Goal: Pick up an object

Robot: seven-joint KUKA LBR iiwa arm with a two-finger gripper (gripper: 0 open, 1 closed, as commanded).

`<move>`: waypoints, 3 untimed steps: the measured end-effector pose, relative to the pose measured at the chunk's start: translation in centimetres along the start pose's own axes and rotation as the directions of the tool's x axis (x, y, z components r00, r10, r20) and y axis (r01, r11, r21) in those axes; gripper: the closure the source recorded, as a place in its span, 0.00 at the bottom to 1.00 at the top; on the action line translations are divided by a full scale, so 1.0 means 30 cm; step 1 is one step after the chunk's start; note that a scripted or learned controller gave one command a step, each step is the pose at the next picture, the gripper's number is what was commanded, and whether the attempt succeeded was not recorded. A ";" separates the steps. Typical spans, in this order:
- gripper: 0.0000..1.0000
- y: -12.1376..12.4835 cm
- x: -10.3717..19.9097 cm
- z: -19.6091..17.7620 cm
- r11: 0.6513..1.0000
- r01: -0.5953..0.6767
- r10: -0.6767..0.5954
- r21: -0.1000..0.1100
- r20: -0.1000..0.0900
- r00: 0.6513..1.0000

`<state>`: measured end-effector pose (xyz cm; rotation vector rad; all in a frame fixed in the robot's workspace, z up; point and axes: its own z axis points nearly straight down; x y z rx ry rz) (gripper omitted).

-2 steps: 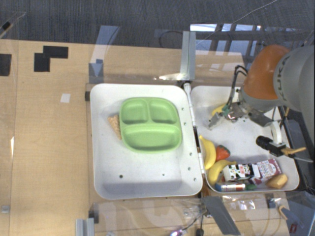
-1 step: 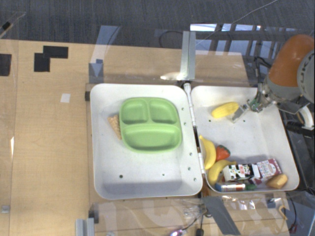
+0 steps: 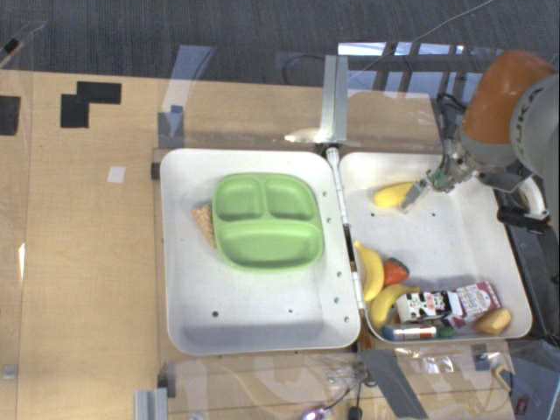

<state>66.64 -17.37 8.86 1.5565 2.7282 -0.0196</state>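
Note:
In the right bin (image 3: 472,234), a small yellow lemon-shaped object (image 3: 389,195) lies near the back left. My gripper (image 3: 415,195) reaches in from the right and its tip sits against the right end of that yellow object, low over the bin floor. The view does not show anything lifted. The orange band of the arm (image 3: 499,99) is above the bin's back right corner.
Along the right bin's front lie two bananas (image 3: 374,278), a red fruit (image 3: 396,271), a printed carton (image 3: 448,304), a marker (image 3: 415,331) and a small orange piece (image 3: 494,321). The left bin (image 3: 188,304) holds a green divided plate (image 3: 265,220) over a brown cracker (image 3: 204,224).

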 end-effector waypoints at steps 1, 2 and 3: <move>0.00 0.117 0.179 -0.004 0.982 -0.189 0.189 -0.009 0.004 0.982; 1.00 0.138 0.189 -0.050 0.983 -0.183 0.183 -0.023 0.000 0.983; 1.00 0.153 0.368 -0.332 0.978 -0.207 0.207 -0.017 -0.007 0.978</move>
